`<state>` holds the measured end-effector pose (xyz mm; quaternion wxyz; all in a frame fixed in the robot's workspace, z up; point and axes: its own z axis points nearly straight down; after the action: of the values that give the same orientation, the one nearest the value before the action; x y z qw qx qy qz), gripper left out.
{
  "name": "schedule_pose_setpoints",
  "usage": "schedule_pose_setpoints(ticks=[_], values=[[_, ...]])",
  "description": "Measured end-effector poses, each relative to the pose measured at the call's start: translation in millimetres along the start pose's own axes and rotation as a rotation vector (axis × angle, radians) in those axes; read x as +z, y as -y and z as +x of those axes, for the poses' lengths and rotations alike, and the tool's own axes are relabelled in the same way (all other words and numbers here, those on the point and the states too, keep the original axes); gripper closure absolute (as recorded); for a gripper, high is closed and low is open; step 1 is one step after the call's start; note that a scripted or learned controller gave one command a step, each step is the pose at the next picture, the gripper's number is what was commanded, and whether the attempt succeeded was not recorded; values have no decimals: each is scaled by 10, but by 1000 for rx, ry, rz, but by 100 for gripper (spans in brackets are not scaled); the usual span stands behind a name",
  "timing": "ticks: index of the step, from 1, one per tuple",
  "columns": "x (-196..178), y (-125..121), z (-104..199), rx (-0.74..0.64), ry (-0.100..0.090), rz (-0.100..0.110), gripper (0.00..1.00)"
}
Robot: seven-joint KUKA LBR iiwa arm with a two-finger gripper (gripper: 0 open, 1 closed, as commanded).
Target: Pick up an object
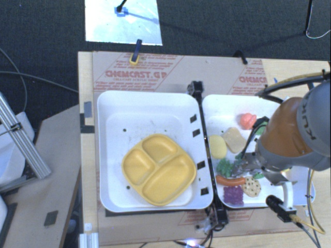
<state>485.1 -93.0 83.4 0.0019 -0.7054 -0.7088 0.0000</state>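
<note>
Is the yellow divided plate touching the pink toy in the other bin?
Apart. The camera view shows the yellow plate in the left bin, the pink toy in the right bin, with the bin walls between.

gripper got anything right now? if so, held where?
Cannot tell. The gripper sits low among the toy food in the right bin, by the green piece; no object visibly between fingers.

1. Below my bench lies a dark carpet floor [41, 30].
2. A pale square sheet [123, 14] rests on that floor at the top, brightly lit, with a thin dark shadow across it.
3. The bench top [170, 71] is brown board printed with red lettering.
4. At the left stands a tan side table [54, 169], with a slanted aluminium rail [20, 138] beside it.
5. Black cables [20, 81] trail over the carpet.
</note>
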Motion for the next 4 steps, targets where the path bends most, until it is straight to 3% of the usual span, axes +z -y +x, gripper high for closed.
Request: schedule_pose_setpoints(ticks=[1,2,3,4], values=[[-2071,-451,496,-6,2,-24,100],[-946,-870,966,-4,1,2,100],[-1002,-204,1060,4,1,1,100],[-541,-968,-271,13,10,-8,100]])
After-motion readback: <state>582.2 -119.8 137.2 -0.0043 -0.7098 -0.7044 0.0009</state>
